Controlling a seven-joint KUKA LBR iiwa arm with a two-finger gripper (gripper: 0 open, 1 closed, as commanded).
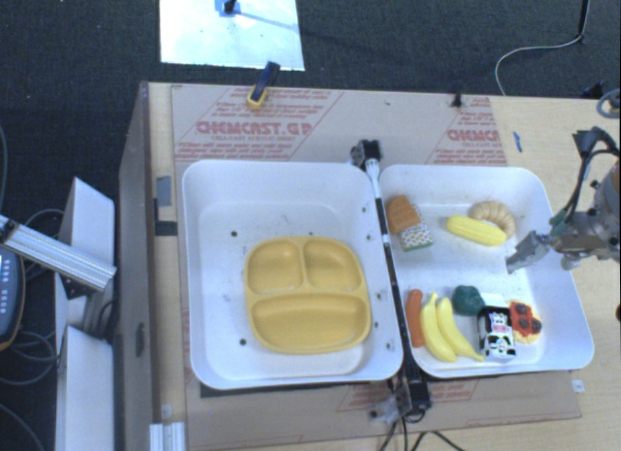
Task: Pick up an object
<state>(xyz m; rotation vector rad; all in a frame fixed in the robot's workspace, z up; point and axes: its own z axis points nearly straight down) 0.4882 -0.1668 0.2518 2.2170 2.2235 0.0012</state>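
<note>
The grey two-finger gripper (529, 250) hangs over the right edge of the right-hand shallow white plastic bin (558, 284), near the yellow plastic corn cob (476, 231); how far it is open cannot be told, and nothing is seen in its hold. Below it lie a yellow plastic banana bunch (443, 328) and a small black-and-white cow-print carton (498, 334)
</note>
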